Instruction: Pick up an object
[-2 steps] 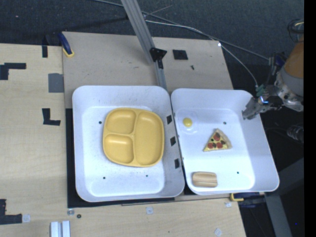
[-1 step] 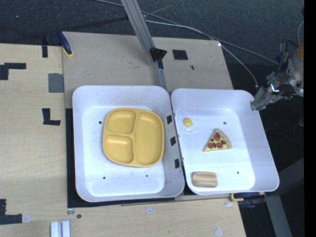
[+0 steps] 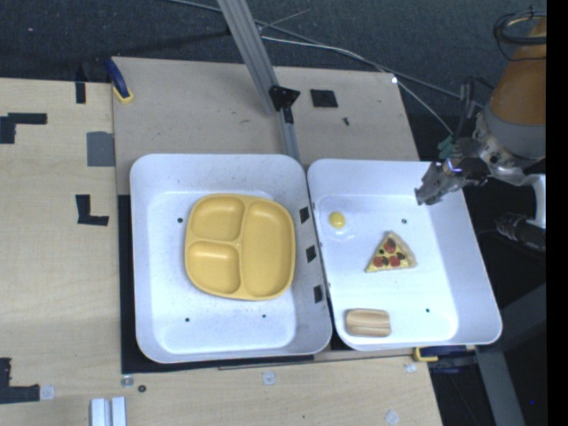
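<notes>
wooden tabletop [image 3: 53, 264] is carrying two white bins; end effector [image 3: 432, 191], grip state unclear, is hovering at right bin [image 3: 470, 273] edge, likely lining up on pizza slice [image 3: 390, 254] nearby.

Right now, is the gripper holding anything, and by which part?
Nothing is held. The gripper hangs over the right bin's upper right rim, apart from the pizza slice, egg and bun lying in it.

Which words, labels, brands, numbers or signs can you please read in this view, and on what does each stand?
None can be read.
Yellow divided plate: plain, no markings.
Pizza slice toy, hot dog toy, small yellow piece: no text.
Black tape marks on the bench: shapes, not letters.
</notes>
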`<control>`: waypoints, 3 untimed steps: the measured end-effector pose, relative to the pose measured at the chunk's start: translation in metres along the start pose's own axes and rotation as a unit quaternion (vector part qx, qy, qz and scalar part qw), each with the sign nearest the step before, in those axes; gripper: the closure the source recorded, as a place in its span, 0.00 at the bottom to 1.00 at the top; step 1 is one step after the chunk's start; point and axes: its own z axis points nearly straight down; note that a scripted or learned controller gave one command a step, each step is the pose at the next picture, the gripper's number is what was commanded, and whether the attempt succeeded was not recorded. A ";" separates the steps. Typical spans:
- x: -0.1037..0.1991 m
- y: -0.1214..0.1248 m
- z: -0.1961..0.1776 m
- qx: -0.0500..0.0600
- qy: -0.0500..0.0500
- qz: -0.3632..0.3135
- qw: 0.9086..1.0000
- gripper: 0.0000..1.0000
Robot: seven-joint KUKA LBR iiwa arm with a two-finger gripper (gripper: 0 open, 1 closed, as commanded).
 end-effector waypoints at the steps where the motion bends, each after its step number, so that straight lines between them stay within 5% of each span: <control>1: 0.062 -0.005 0.010 0.000 0.000 0.000 1.000 1.00; 3: 0.171 0.003 0.019 0.000 0.000 0.000 1.000 1.00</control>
